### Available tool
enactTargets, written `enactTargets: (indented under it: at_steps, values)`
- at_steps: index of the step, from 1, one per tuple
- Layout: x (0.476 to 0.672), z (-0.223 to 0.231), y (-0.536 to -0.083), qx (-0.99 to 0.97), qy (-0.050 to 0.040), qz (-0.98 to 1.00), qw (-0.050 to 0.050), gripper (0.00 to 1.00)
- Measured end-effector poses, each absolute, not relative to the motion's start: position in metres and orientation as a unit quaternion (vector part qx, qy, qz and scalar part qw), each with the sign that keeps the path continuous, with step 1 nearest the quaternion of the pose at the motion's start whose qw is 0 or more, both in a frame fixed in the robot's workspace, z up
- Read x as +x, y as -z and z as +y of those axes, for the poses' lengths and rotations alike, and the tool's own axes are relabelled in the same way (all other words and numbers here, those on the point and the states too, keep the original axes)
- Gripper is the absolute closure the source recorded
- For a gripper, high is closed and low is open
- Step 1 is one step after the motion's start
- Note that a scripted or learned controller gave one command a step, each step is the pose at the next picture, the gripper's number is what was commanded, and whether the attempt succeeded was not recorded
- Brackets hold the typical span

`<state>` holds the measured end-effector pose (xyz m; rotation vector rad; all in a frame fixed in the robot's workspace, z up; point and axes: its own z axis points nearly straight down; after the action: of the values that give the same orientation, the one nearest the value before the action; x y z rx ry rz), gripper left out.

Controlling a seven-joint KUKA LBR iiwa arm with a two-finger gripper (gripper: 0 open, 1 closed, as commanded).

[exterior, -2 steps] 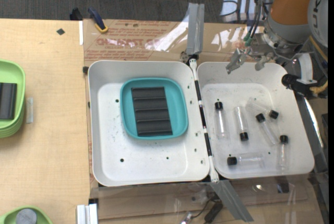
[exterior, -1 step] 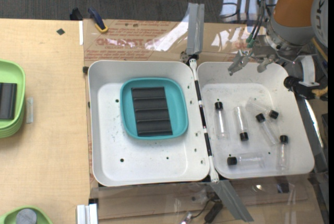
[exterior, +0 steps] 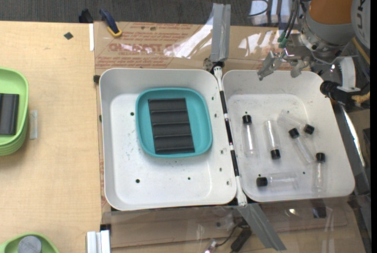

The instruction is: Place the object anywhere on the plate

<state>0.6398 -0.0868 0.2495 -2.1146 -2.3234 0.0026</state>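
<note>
From the camera view, my end effector [exterior: 278,63] hangs over the far rim of the right bin [exterior: 339,187], fingers spread and holding nothing. The clear vials [exterior: 270,138] lie scattered in that bin, and the teal plate [exterior: 203,128] waits in the left bin [exterior: 118,187].

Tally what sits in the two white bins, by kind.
Clear vials with black caps: 5
Teal plate: 1
Black ridged insert on the plate: 1
Total: 7
</note>
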Motion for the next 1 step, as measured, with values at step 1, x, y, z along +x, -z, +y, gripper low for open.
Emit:
enactTargets:
  at_steps: [1]
  values:
    - [0.6589, -0.1013, -0.2496, -0.690, -0.0010, -0.724, 0.000, 0.00]
